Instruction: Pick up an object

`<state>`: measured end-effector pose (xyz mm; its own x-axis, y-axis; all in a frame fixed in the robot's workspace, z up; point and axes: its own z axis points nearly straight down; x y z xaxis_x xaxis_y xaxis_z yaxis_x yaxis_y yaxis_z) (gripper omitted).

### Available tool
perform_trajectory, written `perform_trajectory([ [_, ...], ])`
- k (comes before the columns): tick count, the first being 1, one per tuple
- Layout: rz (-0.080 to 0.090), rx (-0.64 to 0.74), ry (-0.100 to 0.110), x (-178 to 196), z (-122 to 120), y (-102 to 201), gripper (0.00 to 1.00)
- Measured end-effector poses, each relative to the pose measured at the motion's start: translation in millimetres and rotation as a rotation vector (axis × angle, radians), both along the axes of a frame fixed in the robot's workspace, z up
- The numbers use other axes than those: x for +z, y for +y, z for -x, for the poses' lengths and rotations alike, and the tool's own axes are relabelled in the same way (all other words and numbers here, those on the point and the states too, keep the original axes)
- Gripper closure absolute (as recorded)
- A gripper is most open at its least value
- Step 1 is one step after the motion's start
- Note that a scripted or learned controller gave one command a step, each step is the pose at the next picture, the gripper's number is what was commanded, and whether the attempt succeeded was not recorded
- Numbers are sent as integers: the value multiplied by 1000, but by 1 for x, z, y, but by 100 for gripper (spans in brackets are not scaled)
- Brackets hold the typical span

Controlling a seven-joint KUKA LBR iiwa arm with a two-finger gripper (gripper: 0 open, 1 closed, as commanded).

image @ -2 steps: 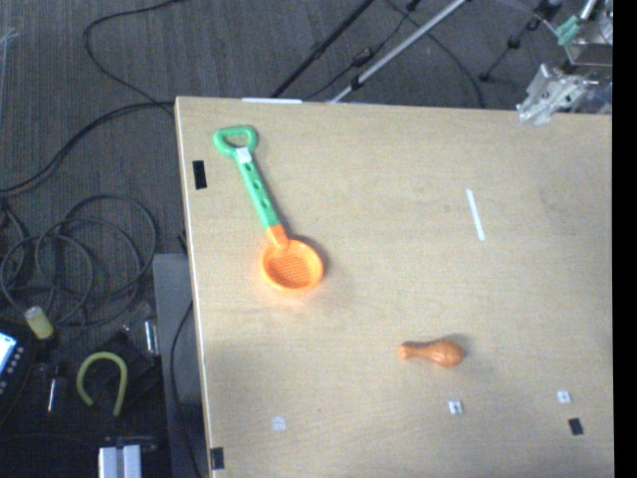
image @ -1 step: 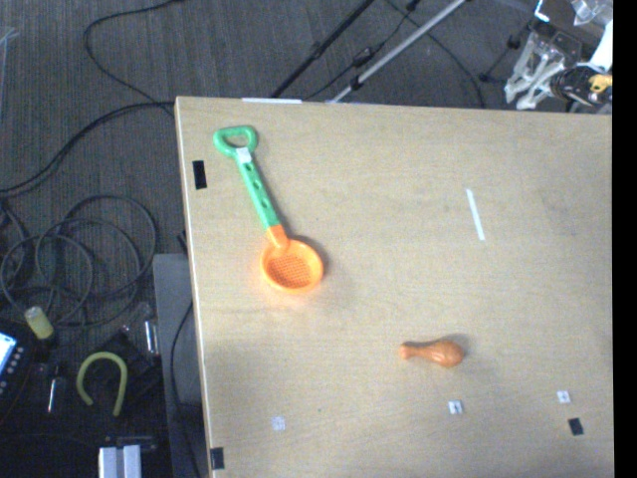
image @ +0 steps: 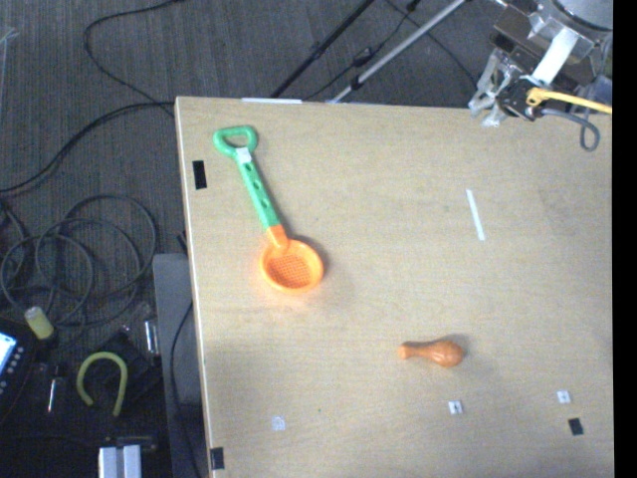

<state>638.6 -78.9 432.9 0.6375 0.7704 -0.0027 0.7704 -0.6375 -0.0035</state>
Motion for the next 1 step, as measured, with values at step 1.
perform_trajectory([
  [1,0,75,-1,0,56,67,100],
])
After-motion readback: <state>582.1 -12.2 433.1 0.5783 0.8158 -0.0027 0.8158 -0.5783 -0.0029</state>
